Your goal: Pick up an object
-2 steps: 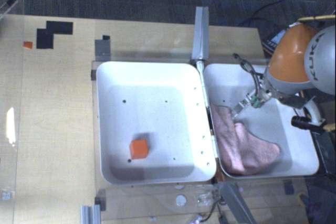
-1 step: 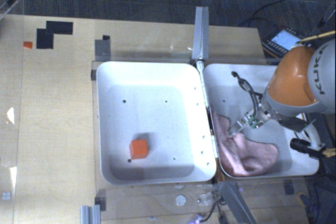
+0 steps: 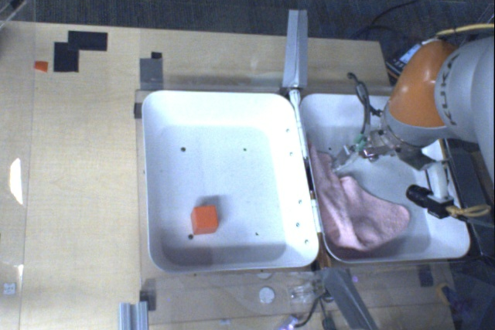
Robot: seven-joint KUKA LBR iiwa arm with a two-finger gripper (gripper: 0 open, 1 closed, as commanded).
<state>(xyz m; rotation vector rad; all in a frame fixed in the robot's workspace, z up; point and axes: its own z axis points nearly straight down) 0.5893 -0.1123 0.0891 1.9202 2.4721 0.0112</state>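
We see gripper (image 3: 349,156) low in right bin (image 3: 448,243), at upper edge of pink cloth (image 3: 357,211). Cloth lies just below and toward view's bottom, long axis slanting down-right. We cannot tell gripper's state. Orange block (image 3: 205,219) sits well apart in left bin (image 3: 166,166). We judge cloth nearer target.

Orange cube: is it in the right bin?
No, the cube sits in the left bin; the right bin holds a pink cloth.
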